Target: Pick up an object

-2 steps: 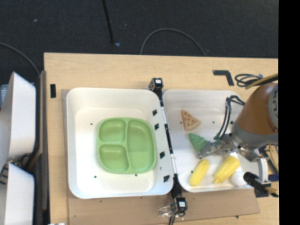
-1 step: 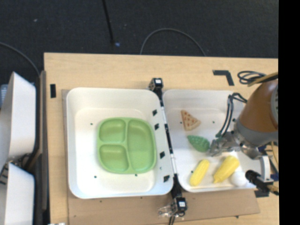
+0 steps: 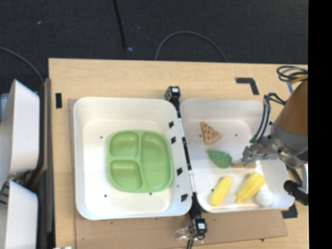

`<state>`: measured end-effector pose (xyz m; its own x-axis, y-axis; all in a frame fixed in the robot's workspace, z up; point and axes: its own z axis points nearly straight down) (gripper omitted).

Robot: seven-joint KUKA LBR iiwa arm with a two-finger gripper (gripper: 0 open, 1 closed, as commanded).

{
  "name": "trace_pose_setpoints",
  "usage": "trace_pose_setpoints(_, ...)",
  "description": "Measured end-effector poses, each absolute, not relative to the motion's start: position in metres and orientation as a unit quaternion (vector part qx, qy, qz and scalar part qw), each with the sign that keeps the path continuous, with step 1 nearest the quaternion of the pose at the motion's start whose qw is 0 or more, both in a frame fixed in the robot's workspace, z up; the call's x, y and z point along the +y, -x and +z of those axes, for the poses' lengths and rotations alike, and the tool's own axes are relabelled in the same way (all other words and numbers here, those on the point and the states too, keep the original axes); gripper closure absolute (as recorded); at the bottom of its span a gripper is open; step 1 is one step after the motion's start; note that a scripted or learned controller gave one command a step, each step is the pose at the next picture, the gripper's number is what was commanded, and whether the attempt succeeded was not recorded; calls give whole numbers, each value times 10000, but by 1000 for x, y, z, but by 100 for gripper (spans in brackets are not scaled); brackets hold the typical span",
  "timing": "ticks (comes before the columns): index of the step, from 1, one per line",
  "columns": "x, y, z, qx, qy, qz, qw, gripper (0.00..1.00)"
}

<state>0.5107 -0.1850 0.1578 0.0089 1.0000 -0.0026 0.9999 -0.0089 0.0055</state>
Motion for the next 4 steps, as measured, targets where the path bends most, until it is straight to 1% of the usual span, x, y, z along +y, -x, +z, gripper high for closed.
trace_pose_setpoints(1, -187, -512, 212, 7081, -7061, 14, 35, 100)
trace_pose_setpoints(2, -134, -508, 227, 7094, -7048, 13, 7, 100)
trace_pose_setpoints(3, -81, -518, 224, 7096, -7046, 8, -1, 100)
trace_pose_setpoints(4, -24, -515, 220, 7098, -7044, 8, -5, 100)
